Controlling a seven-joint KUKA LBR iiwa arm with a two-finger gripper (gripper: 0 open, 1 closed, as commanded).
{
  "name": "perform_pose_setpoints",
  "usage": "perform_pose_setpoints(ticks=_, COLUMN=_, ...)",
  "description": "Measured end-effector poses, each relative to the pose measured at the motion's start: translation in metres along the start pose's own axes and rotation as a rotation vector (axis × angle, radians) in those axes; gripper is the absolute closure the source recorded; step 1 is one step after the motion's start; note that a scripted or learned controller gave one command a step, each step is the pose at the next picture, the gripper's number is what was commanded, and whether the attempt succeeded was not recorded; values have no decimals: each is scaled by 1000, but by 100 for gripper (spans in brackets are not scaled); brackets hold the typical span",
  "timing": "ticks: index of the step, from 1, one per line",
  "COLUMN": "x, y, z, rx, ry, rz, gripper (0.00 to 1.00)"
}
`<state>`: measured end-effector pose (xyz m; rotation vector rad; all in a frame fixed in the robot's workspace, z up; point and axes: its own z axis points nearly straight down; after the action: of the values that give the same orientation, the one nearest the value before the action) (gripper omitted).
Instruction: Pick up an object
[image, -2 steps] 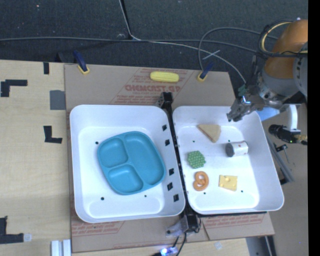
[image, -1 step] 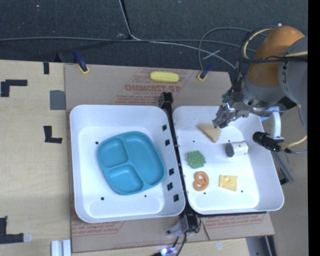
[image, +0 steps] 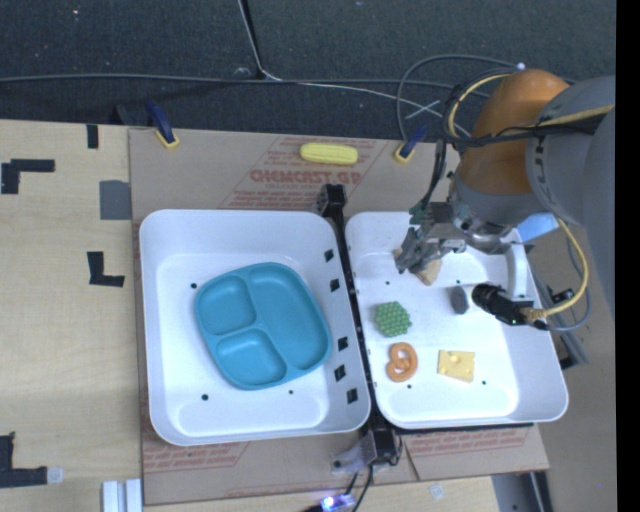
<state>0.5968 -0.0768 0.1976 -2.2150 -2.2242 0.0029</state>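
Your hand (image: 420, 258) hovers low at 12 o'clock in the right bin (image: 535, 395); finger spread can't be told.
A small tan piece (image: 431, 270) sits beneath it: probably light and rigid, so pinch its sides.

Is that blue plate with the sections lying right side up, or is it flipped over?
Right side up. The blue plate lies flat in the left bin, its three hollow sections facing upward with raised ridges between them.
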Motion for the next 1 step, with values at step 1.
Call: perform_pose_setpoints(ticks=1, x=46, y=-17, z=4, rx=0, ry=1, rz=-1, gripper=100)
